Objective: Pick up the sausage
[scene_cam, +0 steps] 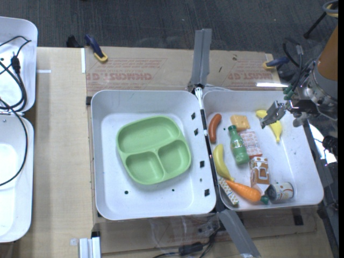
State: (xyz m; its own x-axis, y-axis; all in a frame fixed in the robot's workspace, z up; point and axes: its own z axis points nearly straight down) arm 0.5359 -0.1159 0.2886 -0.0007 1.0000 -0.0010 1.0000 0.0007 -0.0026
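The right bin (314, 168) carries the clutter; the green divided plate (154, 149) sits in the left one. The gripper (274, 113) hovers open-fingered and empty near the bin's far right. The sausage (214, 128) lies untouched at the far-left corner; approach and grasp remain.

A robotics lab: left of my gripper (273, 114), clamps (95, 48) pin cardboard (161, 71) behind white bins (102, 144).
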